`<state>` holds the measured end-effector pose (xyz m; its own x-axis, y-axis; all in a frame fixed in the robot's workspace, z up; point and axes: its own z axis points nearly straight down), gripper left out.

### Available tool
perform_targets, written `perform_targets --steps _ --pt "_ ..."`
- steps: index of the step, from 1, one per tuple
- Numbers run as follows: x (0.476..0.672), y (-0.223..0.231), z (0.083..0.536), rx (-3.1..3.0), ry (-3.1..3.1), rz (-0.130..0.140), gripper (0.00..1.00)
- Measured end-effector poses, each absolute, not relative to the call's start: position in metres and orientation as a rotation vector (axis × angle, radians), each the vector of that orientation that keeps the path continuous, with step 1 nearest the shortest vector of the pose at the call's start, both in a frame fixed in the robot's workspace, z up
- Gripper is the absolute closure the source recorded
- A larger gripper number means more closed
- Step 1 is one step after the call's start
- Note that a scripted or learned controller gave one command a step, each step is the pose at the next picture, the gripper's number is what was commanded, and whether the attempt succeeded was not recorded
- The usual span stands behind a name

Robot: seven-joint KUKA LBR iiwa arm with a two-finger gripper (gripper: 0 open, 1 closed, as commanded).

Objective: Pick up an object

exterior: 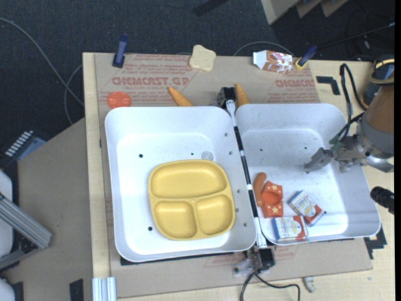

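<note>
The things that could be picked up lie together in the right bin [294, 121], along its front edge. A red packet [270, 199] with small yellow marks sits near the bin's front left corner, and an orange sausage-shaped piece [259, 184] lies just beside it, against the left wall. To the right of the packet is a small white and red box [306, 205], tilted, and in front of both lies a flat white and blue carton [290, 228] close to the front rim.

The gripper [321, 160] hangs over the right half of this bin, well apart from those things and nearer the right wall. Its dark fingers point toward the left and look spread, with nothing between them. The grey arm comes in over the bin's right rim.

The left bin [125, 143] carries a yellow divided tray [190, 198] with three compartments, set toward the front, and a small round clear piece [207, 157] just behind the tray.

On the bench [94, 187] behind the bins lie a slice of toy bread [202, 58], an orange carrot-like piece [180, 97], a red round cap [117, 100] near the left bin's back left corner, and a small white and brown carton [273, 61] toward the back right.
</note>
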<state>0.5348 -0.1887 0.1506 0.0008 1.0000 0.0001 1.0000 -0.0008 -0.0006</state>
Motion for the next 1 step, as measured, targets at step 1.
perform_targets --steps 1 --pt "0.5994 -0.184 0.0837 -2.221 -2.222 0.0 0.0"
